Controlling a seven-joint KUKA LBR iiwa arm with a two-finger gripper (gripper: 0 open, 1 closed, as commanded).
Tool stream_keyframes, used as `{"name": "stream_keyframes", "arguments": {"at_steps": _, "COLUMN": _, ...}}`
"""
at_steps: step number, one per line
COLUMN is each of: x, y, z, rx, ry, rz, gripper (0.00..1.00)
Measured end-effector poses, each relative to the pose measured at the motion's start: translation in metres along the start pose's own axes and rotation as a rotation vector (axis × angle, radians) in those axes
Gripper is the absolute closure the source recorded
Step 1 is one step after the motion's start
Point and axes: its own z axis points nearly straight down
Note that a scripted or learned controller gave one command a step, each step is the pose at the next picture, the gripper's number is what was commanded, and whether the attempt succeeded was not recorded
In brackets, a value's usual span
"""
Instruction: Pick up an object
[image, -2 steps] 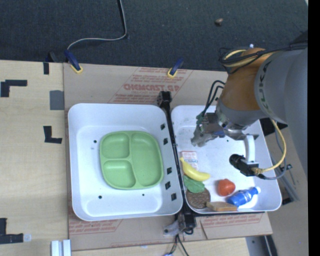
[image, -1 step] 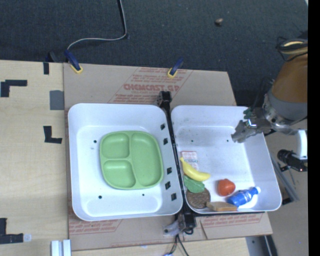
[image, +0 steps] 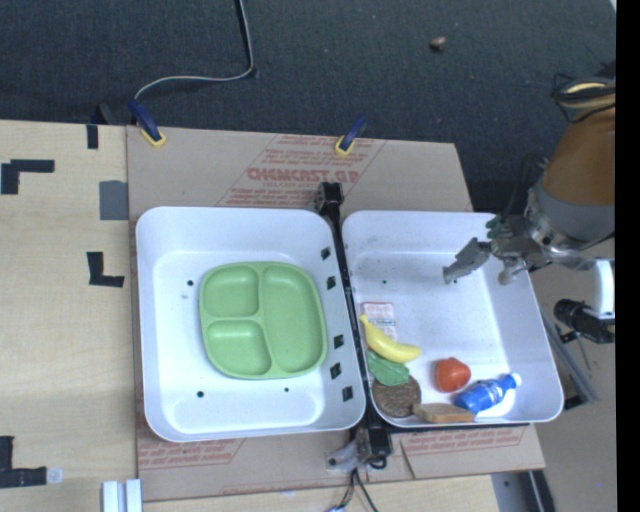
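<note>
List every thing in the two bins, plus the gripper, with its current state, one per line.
gripper: above the right bin, holding nothing, fingers spread
green plate: flat in the left bin, compartments bare
banana: lying in the right bin, near the divider
red tomato: resting on the bin floor, untouched
blue bottle: lying on its side
brown cookie: flat, at the front edge

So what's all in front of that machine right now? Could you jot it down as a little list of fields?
left bin: holds a green divided plate
right bin: toys piled at its near end
toys: yellow banana, red tomato, blue bottle, brown round piece
gripper: over the far part of the right bin, nothing seen between its fingers
arm: reaches in from the right
</note>
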Motion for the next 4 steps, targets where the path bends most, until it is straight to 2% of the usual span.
{"name": "stream_keyframes", "arguments": {"at_steps": 1, "x": -0.004, "y": -0.061, "z": 0.019, "rx": 0.001, "ry": 0.001, "rz": 0.0, "gripper": 0.0}}
{"name": "stream_keyframes", "arguments": {"at_steps": 2, "x": 0.021, "y": -0.068, "z": 0.066, "rx": 0.002, "ry": 0.002, "rz": -0.001, "gripper": 0.0}}
{"name": "stream_keyframes", "arguments": {"at_steps": 3, "x": 0.002, "y": -0.076, "z": 0.124, "rx": 0.003, "ry": 0.003, "rz": 0.0, "gripper": 0.0}}
{"name": "stream_keyframes", "arguments": {"at_steps": 4, "x": -0.052, "y": -0.074, "z": -0.017, "rx": -0.002, "ry": -0.001, "rz": 0.0, "gripper": 0.0}}
